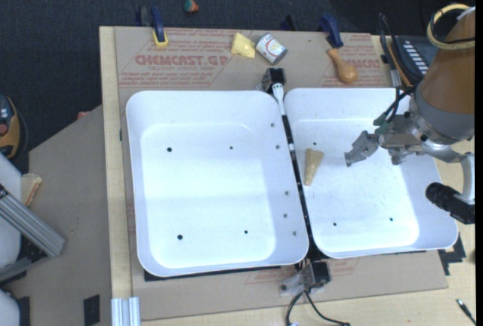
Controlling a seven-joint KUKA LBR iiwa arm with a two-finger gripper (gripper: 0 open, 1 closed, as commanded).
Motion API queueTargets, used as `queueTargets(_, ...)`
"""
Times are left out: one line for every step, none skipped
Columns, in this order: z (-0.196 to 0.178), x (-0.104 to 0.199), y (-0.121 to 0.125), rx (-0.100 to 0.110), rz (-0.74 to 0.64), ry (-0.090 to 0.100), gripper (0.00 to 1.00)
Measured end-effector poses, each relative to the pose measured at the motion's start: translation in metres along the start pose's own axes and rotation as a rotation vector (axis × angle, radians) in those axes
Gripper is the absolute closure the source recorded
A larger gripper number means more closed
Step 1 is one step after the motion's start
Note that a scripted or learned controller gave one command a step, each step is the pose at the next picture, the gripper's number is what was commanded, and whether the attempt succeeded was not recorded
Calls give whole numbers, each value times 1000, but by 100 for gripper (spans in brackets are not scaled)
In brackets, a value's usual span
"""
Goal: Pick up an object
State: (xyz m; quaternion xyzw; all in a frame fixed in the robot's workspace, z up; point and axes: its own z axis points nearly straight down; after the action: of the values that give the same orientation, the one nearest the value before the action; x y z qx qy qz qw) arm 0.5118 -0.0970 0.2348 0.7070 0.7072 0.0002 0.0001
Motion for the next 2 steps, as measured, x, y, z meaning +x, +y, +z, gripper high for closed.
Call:
queueTargets(-11, 0, 1, -3, -1, -1, 100)
queueTargets(-193, -20, -32, -21, 1, -5, 100)
